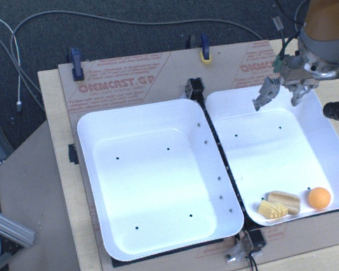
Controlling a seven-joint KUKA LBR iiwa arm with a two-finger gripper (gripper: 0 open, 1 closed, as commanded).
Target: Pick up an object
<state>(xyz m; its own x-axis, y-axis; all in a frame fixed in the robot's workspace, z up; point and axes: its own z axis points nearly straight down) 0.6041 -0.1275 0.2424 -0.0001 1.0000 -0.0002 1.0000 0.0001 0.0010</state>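
Note:
In the right bin (288,150) three small objects lie along the near edge: a yellow corn cob (272,210), a tan bread-like roll (283,197) touching it, and an orange ball (319,198) a little to the right. My gripper (283,94) hangs over the far end of the right bin, well away from those objects. Its two fingers are spread apart with nothing between them.
The left bin (154,176) sits beside the right one, divided from it by a black strip. Both rest on a cardboard sheet (122,81) clamped at the back. Cables run across the dark floor behind the bench.

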